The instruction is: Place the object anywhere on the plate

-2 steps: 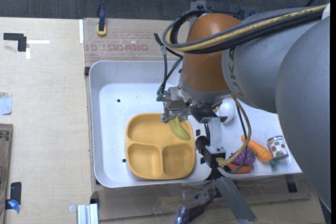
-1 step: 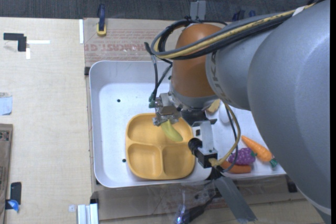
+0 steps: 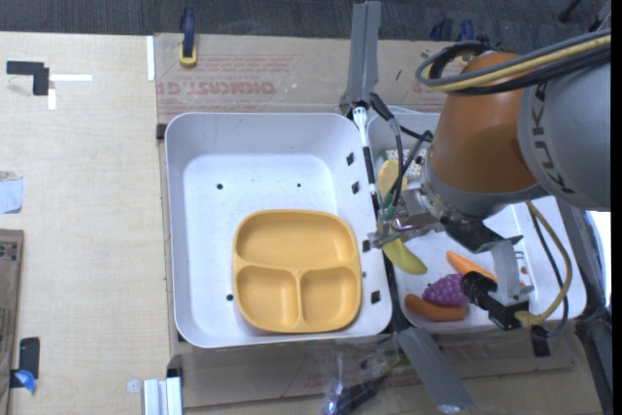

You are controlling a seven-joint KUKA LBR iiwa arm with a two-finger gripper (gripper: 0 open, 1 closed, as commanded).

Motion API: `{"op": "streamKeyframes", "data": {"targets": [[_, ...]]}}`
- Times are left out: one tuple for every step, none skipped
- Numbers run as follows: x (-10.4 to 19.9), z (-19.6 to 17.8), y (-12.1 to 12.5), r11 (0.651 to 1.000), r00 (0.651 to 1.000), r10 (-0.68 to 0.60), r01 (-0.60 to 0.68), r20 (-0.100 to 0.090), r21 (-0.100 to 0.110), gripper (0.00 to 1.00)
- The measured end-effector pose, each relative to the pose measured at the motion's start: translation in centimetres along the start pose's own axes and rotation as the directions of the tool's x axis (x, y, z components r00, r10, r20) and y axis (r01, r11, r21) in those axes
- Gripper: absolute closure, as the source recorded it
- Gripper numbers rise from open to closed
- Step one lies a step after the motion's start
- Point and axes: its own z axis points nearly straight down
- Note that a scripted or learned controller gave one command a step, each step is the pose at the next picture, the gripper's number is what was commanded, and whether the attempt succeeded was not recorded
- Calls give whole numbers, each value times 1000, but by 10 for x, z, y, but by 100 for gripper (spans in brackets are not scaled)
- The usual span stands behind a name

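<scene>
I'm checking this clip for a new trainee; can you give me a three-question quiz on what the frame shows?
1. True or false: the yellow plate lies in the left bin.
2. How many compartments does the plate have? A) two B) three C) four
3. Which bin holds the purple grapes, the yellow banana and the orange carrot?

Key: 1. True. 2. B, one wide section above two smaller ones. 3. The right bin, where the arm is reaching in; nothing has yet been put on the plate.

Yellow plate [image 3: 296,281] (three compartments) flat in left bin [image 3: 185,209].
</scene>
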Motion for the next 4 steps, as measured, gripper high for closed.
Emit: {"op": "streamKeyframes", "data": {"targets": [[29,23,24,996,996,-93,93,0,0,100],[82,1,33,989,989,-146,146,1,-2,100],[14,1,20,984,984,-179,179,1,-1,100],[57,-5,10,960,960,-281,281,0,-1,100]]}}
